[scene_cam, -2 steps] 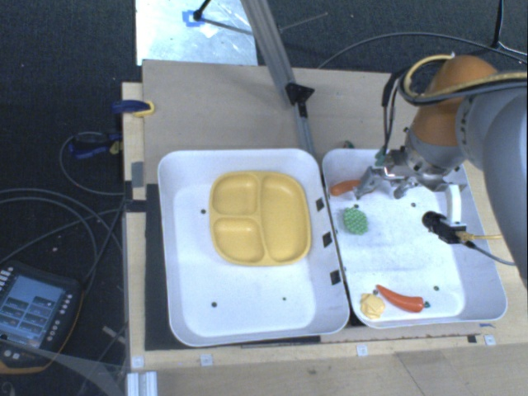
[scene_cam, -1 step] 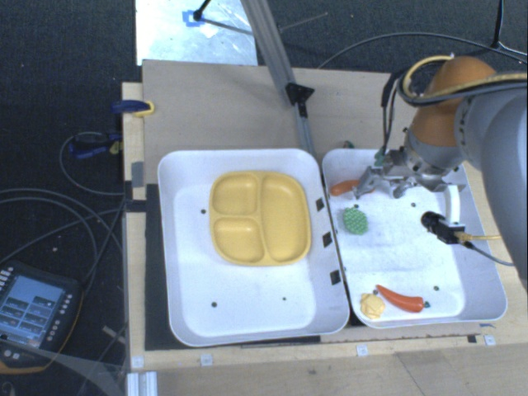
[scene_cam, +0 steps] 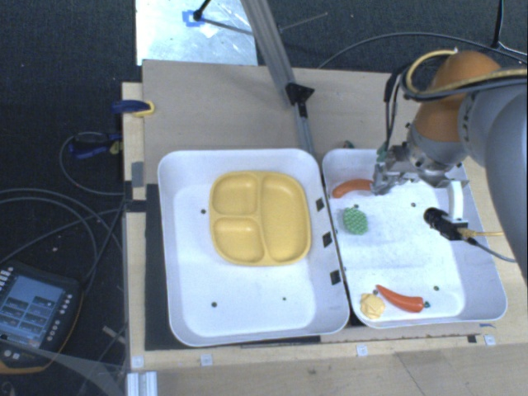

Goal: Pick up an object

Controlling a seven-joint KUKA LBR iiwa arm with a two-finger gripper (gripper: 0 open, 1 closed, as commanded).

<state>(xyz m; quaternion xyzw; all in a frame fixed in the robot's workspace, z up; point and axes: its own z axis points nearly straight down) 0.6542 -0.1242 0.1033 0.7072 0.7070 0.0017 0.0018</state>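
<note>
In the right bin (scene_cam: 478, 308) lie an orange sausage-shaped piece (scene_cam: 351, 188) at the far left corner, a green knobbly ball (scene_cam: 355, 220) just in front of it, a red-orange chili pepper (scene_cam: 402, 299) near the front edge, and a small yellow piece (scene_cam: 372, 306) beside the pepper. My gripper (scene_cam: 384, 183) reaches down at the far side of this bin, its tip right at the right end of the orange sausage piece. Whether anything sits between its tips is hidden by the wrist.
The left bin (scene_cam: 186, 299) holds a yellow divided plate (scene_cam: 259, 218) with three compartments. A grey pole (scene_cam: 272, 44) slants across the bench behind the bins. Cables and a hand-held pendant (scene_cam: 33, 313) lie on the floor to the left.
</note>
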